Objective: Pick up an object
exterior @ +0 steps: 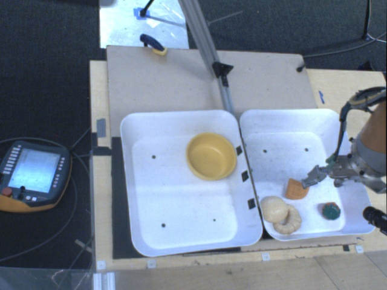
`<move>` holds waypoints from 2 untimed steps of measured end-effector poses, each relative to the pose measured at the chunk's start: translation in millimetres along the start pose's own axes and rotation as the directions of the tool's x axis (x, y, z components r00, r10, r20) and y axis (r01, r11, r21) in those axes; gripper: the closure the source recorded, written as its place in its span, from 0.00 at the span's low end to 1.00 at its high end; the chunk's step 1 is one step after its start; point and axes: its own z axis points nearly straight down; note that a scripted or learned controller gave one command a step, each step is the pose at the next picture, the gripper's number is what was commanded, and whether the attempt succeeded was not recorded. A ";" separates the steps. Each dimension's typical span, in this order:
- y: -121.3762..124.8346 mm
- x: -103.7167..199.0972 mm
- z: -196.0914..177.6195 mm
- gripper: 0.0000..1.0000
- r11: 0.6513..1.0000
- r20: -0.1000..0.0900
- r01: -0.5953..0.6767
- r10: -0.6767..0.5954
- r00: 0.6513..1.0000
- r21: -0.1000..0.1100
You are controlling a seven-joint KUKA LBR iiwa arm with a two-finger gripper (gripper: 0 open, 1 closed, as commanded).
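Note:
An orange wedge-shaped piece lies in the right white bin, near its front. My gripper hangs low over that bin, just right of the wedge, its left tip touching or nearly touching the wedge's upper right edge. Nothing shows held in it. A small dark green ball rests in front of the gripper. Two tan round pieces, a bun-like one and a ring-like one, lie together at the bin's front left corner.
A yellow bowl sits upright in the left white bin, toward its back right. A slanted metal pole crosses the board behind the bins. A teach pendant lies off the bench at left.

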 end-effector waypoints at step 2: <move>6.5 1.1 74.9 0.00 1.000 0.000 0.001 -0.001 1.000 -0.006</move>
